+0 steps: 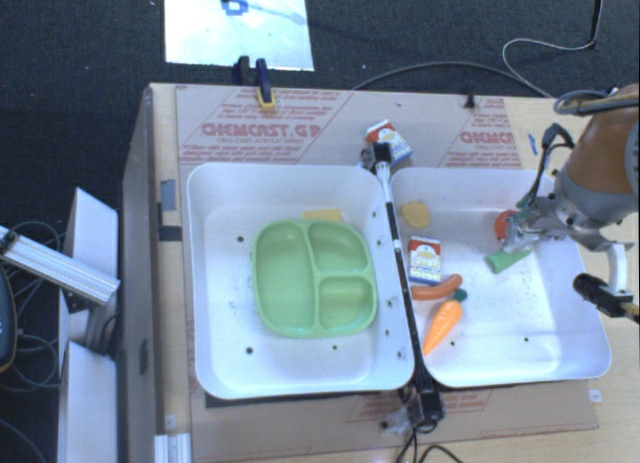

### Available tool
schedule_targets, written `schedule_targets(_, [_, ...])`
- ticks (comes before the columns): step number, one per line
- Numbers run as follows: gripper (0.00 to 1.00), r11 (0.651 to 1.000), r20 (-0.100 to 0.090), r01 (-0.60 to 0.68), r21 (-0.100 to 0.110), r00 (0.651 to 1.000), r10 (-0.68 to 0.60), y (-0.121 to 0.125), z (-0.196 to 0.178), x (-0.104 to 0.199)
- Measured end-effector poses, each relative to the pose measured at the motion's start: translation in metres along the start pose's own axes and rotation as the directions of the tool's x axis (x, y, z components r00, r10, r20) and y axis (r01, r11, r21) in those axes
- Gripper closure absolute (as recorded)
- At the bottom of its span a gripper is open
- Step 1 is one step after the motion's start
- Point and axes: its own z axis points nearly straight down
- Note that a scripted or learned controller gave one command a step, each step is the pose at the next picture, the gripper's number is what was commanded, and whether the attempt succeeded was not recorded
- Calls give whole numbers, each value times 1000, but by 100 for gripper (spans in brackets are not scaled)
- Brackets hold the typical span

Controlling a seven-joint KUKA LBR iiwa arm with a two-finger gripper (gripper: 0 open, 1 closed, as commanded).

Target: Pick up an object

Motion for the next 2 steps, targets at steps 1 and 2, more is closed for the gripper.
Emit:
schedule_targets(1, [0, 1000, 0, 0, 0, 1000, 0, 0, 0, 0])
schedule_targets(2, [0, 1000, -1, 3, 2, 1000, -3, 55, 28, -8])
